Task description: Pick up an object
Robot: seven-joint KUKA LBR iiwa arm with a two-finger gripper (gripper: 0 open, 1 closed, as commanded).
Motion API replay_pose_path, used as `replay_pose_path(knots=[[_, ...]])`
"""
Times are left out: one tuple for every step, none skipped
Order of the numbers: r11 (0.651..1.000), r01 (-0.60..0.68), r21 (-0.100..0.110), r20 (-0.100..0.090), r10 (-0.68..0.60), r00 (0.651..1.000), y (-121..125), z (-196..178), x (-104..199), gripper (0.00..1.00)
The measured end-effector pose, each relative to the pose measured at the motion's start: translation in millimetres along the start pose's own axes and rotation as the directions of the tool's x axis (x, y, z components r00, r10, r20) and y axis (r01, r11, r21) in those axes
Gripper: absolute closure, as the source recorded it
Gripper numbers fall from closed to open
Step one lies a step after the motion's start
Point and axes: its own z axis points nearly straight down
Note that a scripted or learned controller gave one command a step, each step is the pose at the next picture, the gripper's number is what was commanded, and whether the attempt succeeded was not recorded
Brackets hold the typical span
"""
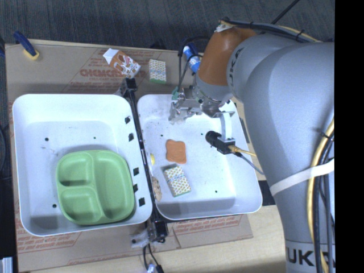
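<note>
**Jaws low at the far end of the right bin**

Near the middle of the right bin we see an orange, roughly square piece lying flat on the white floor. Just nearer the camera lies a small patterned packet, tilted, apart from the orange piece. A small brownish thing sits against the divider between the bins; we cannot make out what it is.

Beyond the orange piece, at the far end of the same bin, we find the gripper hanging low under the arm's orange band. Whether the jaws are open or closed we cannot tell, and we see nothing between them. A black part with a yellowish cable reaches over the bin floor right of the orange piece.

On the left bin's floor lies a green divided tray. On the bench beyond the bins we see two small wrapped packets.
</note>
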Motion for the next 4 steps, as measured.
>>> replay_pose_path(knots=[[1.000,0.000,-0.008,0.000,0.000,1.000,-8.7,-74.5,121.1,1.00],[1.000,0.000,-0.004,0.001,0.000,1.000,-55.0,-75.0,196.7,1.00],[1.000,-0.001,-0.007,-0.002,0.001,1.000,-18.7,-91.8,298.5,1.00],[1.000,-0.003,-0.008,-0.001,0.003,1.000,2.2,-98.1,327.8,1.00]])
